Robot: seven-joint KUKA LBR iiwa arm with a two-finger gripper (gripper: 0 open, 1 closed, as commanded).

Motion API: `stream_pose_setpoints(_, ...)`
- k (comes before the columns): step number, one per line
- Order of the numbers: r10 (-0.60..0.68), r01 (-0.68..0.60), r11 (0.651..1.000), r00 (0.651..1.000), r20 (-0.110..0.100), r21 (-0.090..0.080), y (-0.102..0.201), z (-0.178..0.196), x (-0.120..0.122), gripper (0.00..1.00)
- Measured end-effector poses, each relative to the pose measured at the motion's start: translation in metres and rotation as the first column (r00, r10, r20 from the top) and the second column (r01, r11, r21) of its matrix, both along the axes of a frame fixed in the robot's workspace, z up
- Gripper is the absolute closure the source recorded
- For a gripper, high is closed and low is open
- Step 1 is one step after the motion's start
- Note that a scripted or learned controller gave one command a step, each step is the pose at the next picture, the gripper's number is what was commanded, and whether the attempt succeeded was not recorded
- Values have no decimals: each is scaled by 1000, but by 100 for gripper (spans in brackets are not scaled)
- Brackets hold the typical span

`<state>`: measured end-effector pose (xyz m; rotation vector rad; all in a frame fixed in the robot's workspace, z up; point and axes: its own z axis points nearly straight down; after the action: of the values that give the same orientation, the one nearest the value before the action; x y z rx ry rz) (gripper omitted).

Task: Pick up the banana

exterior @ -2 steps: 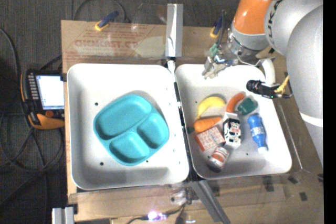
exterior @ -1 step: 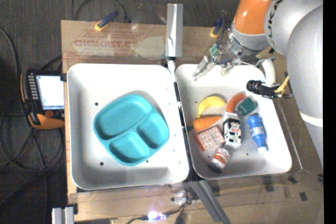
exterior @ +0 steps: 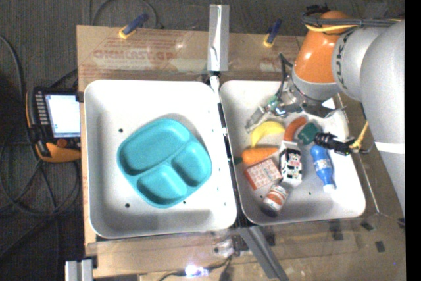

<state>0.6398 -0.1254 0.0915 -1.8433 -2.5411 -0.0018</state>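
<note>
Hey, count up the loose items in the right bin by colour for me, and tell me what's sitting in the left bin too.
Right bin:
Yellow: 1, the banana
Orange: 1, the carrot
Blue: 1, the bottle
Red and white: 1, the small box
Black and white: 1, the small figure
Left bin:
Teal: 1, the divided plate
Total: 6

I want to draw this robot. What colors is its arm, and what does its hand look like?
The arm is fat, round and light grey, with a shiny orange band near the wrist. Thin dark cables run along it. Its gripper is small, made of silvery metal.
</note>
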Motion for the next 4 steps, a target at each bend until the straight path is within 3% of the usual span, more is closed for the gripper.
stream_pose_setpoints(1,13,-12,1000,1000,15,-9,20,-1,-21,0)
stream_pose_setpoints(2,13,-13,1000,1000,13,-3,22,6,-21,100)
stream_pose_setpoints(3,65,-65,998,998,0,-3,58,113,28,100)
stream_pose_setpoints(4,64,-64,998,998,-1,-4,57,112,28,0)
